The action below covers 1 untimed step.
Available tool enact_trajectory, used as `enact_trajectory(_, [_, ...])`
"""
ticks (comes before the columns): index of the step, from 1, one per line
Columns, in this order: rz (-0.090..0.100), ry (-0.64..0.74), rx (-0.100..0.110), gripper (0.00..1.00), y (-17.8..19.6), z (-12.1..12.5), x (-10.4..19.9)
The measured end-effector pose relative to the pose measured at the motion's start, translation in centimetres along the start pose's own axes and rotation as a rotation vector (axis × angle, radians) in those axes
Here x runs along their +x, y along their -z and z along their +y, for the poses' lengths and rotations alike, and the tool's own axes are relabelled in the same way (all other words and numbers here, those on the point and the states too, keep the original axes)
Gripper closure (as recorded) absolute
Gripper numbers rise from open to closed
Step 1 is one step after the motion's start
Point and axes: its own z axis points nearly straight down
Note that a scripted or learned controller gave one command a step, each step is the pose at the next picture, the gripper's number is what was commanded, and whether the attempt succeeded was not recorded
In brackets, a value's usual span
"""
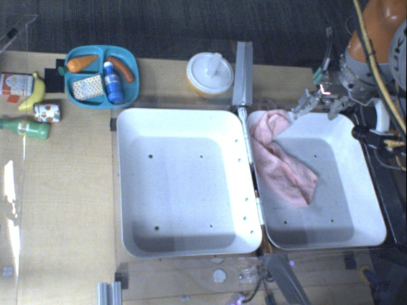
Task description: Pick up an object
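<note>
A crumpled pink cloth (pixel 283 164) lies in the right bin (pixel 356 227), stretching from its far left corner toward the middle. My gripper (pixel 319 107) hangs over that bin's far edge, up and to the right of the cloth's top end and apart from it. Its fingers (pixel 304 107) are spread open with nothing between them. The grey arm with its orange band (pixel 381 11) comes in from the upper right.
The left bin (pixel 133 227) sits beside the right one. Behind the bins stand a blue divided tray (pixel 130 75) of toy food and a white lidded bowl (pixel 210 74). A banana (pixel 33 93), a small can (pixel 46 112) and a green bottle (pixel 25 128) lie at far left.
</note>
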Motion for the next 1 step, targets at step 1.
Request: enact_trajectory(1, [0.000,0.063,0.000,0.00,-14.04,1.38,1.03])
